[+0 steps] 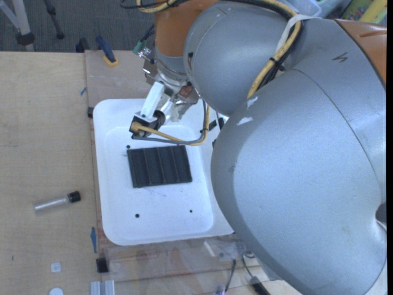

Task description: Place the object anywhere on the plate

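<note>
On the bench to the left of the white bin you have a small clear tube with a black cap lying on its side, well apart from the bin wall. A blue clip sits near the far edge, beyond the bin's far left corner. The arm's grey bulk covers the right half of the view and hangs over the bin's right side, so you cannot see what lies under it.

The ribbed black slab lies flat on the bin floor, about at its middle and turned slightly off square to the walls. The gripper hangs above the bin's far end, just beyond the slab's far edge and not touching it. You cannot tell from this angle whether the gripper is parted or closed, nor whether anything sits in it.

You have bare white floor on the slab's near side, dotted with two dark specks, and a narrower strip along the left wall.
</note>
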Available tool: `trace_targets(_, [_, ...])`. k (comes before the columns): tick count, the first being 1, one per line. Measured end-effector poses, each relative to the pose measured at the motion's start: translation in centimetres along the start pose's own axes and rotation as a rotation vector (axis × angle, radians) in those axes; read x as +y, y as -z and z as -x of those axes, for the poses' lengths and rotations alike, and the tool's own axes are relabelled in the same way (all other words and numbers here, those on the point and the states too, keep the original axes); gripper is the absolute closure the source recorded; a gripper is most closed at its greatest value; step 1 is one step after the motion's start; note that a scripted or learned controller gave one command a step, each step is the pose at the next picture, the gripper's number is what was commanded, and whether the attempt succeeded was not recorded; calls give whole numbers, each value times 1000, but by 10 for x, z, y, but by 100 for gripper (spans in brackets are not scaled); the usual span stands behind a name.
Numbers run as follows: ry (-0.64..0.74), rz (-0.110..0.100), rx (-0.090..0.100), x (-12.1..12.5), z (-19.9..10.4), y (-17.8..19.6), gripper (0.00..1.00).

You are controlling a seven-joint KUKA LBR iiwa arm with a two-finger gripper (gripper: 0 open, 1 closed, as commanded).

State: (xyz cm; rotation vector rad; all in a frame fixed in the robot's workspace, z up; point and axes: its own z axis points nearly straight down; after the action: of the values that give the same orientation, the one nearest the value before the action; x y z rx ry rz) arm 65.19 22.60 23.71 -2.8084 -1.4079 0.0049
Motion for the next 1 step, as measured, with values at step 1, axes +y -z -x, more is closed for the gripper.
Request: trace_targets(1, [-449, 0, 3, -1, 4, -16, 100])
